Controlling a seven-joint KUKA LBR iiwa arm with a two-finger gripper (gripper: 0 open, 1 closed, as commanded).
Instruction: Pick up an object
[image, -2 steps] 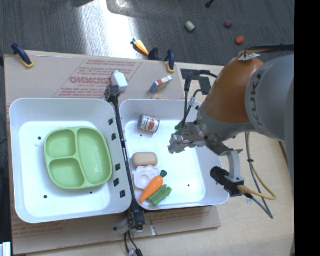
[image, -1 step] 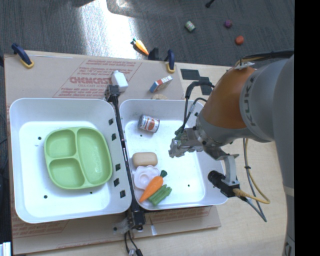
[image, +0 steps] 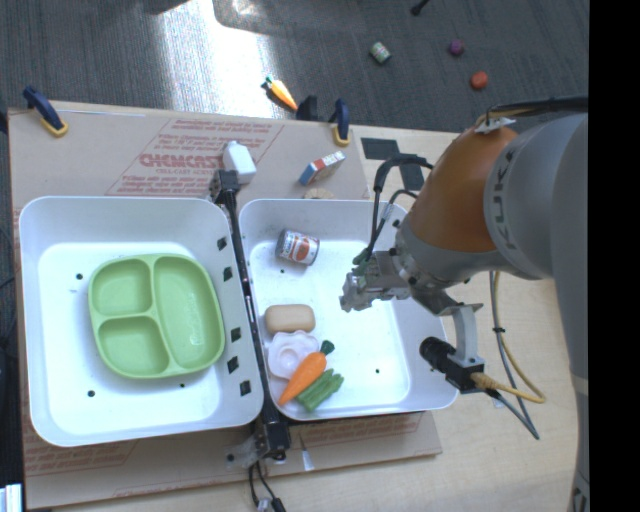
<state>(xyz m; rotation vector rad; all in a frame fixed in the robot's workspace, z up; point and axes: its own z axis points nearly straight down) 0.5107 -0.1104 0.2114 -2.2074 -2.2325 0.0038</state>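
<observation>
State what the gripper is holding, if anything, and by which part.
Nothing shows in the gripper; it hangs over the right bin, apart from the can.

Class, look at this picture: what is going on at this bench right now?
A grey robot arm with an orange band reaches in from the right, its gripper over the right white bin. That bin holds a small metal can, a tan bread roll, a pale pink and white toy piece and an orange toy carrot with green leaves. Nothing shows between the fingers, so no pick is done yet. The left white bin holds a green divided plate.
</observation>
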